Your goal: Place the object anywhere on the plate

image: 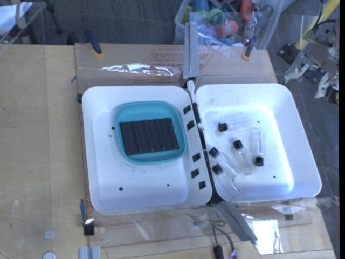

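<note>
Camera view: vials apart from the plate

We see the teal plate [123, 115] in the white bin at nine o'clock [97, 161], with a dark ribbed slab [148, 136] lying on it. The clear vials with black caps [257, 144] lie scattered in the white bin at three o'clock [302, 166], well apart from the plate. The gripper [315, 72] hangs at two o'clock, outside both bins. It is blurred, so we cannot tell how far open it is or whether it holds anything.
</note>
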`<state>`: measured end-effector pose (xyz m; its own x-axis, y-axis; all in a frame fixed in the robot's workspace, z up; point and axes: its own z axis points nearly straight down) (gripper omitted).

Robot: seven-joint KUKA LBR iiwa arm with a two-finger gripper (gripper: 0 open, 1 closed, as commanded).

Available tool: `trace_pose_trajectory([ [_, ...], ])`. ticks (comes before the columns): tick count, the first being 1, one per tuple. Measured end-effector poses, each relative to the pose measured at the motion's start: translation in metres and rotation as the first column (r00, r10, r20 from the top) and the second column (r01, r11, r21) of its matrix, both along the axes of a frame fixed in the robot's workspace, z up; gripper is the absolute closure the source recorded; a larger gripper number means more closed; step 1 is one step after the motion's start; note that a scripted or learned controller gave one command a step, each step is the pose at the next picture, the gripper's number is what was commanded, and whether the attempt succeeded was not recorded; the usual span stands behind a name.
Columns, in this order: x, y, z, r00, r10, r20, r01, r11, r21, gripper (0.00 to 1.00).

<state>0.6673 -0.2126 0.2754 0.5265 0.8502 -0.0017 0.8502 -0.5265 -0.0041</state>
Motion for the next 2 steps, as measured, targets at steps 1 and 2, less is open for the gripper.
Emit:
trace_pose_trajectory([
  [1, -0.0012, -0.0017, -0.0190, 0.996, -0.084, 0.000, 0.084, 0.996, 0.002, 0.00],
  [2, -0.0020, -0.0032, -0.0265, 0.989, -0.147, -0.001, 0.147, 0.989, 0.002, 0.00],
])
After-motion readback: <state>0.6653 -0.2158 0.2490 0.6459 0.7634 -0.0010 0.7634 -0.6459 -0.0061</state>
